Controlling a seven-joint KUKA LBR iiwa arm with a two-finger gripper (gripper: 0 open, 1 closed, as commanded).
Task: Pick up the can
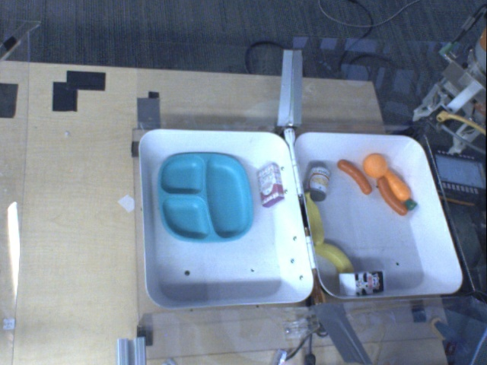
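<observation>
The can (318, 182) sits in the right bin (434, 226), close against that bin's left wall near the far end, seemingly upright with a pale lid and a dark label band I can't read from here. Just in front of it a banana (326, 242) runs along the same wall, its near end curling out toward the middle. A small white carton (362, 282) with dark print lies at the near edge, too small to make out. Further right lie a sausage-like orange piece (354, 176), an orange ball (374, 164) and a carrot (396, 194), the ball touching the carrot's thick end.

In the left bin (152, 272) a blue divided plate (205, 196) lies flat, with a small pink-and-white packet (270, 185) beside it.

At the far right edge, off the tabletop (68, 204), stands a tangle of pale metal and cabling, cut off by the frame; whether that is the gripper, and how it is set, I can't tell.
</observation>
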